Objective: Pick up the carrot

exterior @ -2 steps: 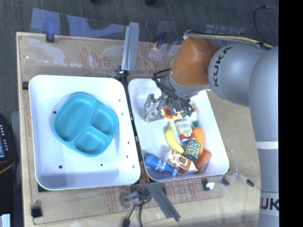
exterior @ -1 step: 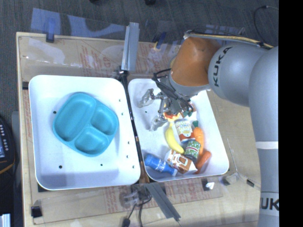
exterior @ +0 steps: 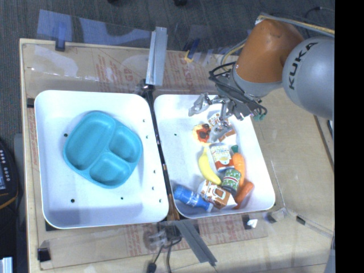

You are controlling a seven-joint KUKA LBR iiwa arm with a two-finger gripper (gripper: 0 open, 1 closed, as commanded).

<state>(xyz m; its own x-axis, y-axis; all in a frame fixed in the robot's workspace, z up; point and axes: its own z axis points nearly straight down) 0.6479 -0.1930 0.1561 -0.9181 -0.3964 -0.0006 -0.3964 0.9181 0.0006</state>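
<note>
- Hovering over the upper part of the right shallow white plastic bin (exterior: pixel 259 152): the metal two-finger gripper (exterior: pixel 219 117), hanging below the grey arm's orange wrist band (exterior: pixel 267 50); nothing seen between its tips, and whether it is apart or together I cannot tell, too cluttered with cables and brackets.
- Target: the orange tapered carrot (exterior: pixel 239 164), lying against the right wall of that bin, below and right of the gripper, near but not under it. A second orange-red piece (exterior: pixel 245 191) sits lower by the same wall; could be another carrot or the same one continuing, cannot tell.
- Neighbours crowd it: a small printed carton with red and white label (exterior: pixel 219 152) touches its left side, a green-labelled can (exterior: pixel 231 180) sits just beneath, a yellow banana (exterior: pixel 207 167) further left, a blue bottle (exterior: pixel 185 195) at the bottom, a small orange-and-black toy (exterior: pixel 202 132) near the gripper.
- Step in hand, my judgement: approach, no grasp yet.
- To do it well: shift toward the right wall, line the fingers across the carrot's narrow width, not along it.
- Come down on the upper exposed end, clear of carton and can.
- Risks: a finger jamming on the bin wall, or pinching the carton instead.
- Left white bin (exterior: pixel 51 198) holds a blue divided plastic tray (exterior: pixel 102 148); irrelevant here.
</note>
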